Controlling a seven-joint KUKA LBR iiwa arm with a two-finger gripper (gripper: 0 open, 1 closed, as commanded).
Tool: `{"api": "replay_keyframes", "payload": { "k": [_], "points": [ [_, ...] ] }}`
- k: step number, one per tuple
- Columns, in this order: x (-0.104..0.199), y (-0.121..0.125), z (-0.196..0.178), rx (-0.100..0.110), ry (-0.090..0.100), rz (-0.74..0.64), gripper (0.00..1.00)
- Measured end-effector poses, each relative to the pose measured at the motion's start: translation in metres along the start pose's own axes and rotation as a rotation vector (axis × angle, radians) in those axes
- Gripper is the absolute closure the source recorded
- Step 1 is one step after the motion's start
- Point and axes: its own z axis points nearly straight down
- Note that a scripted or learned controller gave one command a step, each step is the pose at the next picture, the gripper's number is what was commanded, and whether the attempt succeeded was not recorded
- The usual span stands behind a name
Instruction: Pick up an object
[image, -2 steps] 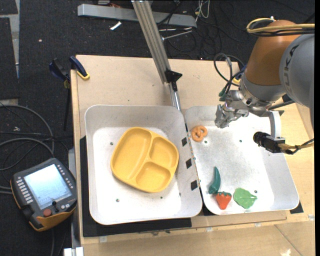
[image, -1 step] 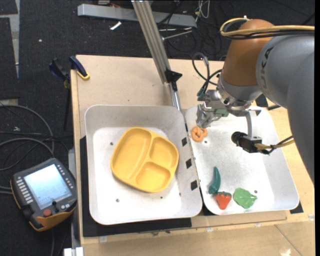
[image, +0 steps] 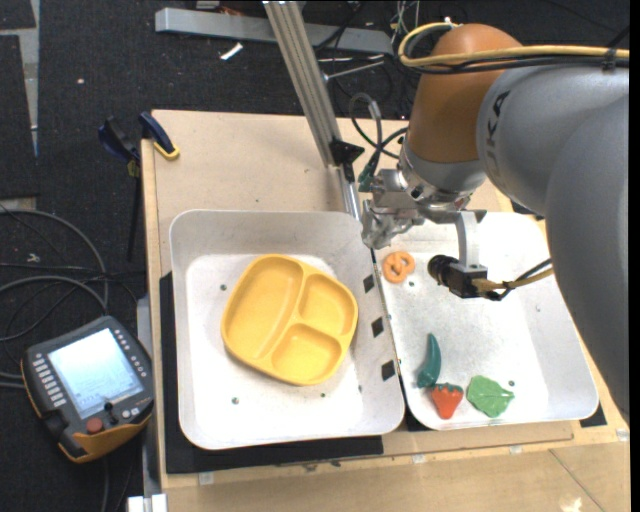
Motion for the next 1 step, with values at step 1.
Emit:
{"api": "replay_keyframes", "payload": {
  "k": [1],
  "points": [
    [0.0480,0.0136,0.0080,0.001,-0.001,0.000,1.00]
  ]
}}
